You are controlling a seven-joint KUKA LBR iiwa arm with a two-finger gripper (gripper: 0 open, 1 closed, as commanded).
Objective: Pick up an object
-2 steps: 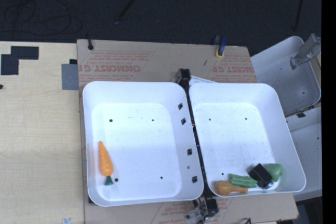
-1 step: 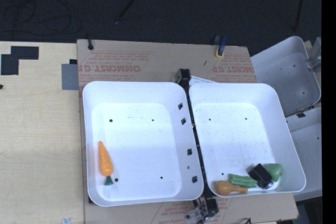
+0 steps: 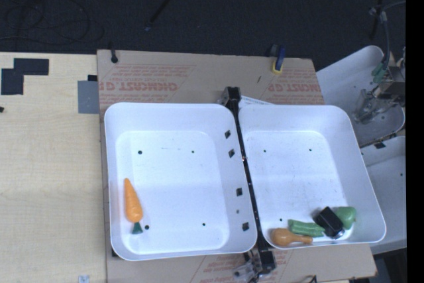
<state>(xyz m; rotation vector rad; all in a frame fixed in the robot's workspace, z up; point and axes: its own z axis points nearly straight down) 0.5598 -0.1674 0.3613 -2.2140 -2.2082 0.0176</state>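
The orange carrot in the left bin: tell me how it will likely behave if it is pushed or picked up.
The carrot looks like a smooth moulded toy, so probably stiff and light. Its round, tapered body may roll or pivot when nudged, since it lies flat on the left bin floor. It sits close to the bin's left wall, which could crowd a grasp from that side.

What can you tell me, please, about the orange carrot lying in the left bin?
The carrot looks like a smooth plastic toy: a tapered orange body with a small dark green stub at its lower end. It lies flat on the floor of the left bin, near the left wall and towards the front corner, its length running roughly parallel to that wall, the tip pointing to the back. Nothing else touches it, and it lies alone in that bin.
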